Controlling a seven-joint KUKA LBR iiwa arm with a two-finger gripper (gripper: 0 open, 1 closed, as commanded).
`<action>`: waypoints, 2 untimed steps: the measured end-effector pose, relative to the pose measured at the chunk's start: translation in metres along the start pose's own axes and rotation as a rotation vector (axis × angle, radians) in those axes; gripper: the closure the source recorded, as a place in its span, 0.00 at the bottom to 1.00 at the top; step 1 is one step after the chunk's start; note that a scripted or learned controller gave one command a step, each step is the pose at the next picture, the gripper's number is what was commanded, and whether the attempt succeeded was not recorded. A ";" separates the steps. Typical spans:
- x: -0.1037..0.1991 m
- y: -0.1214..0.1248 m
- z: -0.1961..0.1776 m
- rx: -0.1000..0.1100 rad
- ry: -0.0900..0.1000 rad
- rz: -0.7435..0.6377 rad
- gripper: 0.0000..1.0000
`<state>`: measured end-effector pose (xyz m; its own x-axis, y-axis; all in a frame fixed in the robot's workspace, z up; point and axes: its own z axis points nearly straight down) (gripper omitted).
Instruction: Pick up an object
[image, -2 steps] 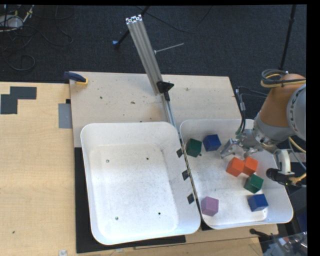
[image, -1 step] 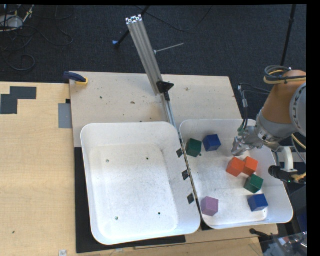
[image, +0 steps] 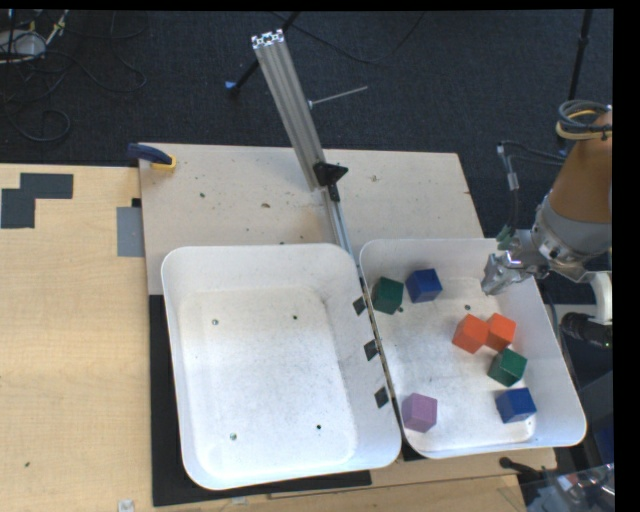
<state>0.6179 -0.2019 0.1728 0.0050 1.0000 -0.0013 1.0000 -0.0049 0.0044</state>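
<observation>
The grey arm's gripper (image: 497, 276) is hanging over the right white plastic bin (image: 560, 425), and I cannot tell its state. Small cubes are sitting there (an orange cube (image: 470, 334) and a blue cube (image: 424, 284) among them). The pale wooden surface (image: 250, 195) is standing on dark carpet (image: 420, 80).

Arm (image: 580, 195): orange band over a grey wrist housing. End effector (image: 500, 272): silvery metal, small against the wrist. Yellowish cable loops sit above the orange band.
</observation>
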 end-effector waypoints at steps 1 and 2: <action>0.005 0.008 -0.058 0.000 0.000 -0.007 1.00; 0.004 0.009 -0.097 0.001 0.000 -0.007 1.00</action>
<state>0.6266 -0.1980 0.2699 -0.0024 1.0000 -0.0010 1.0000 0.0024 0.0033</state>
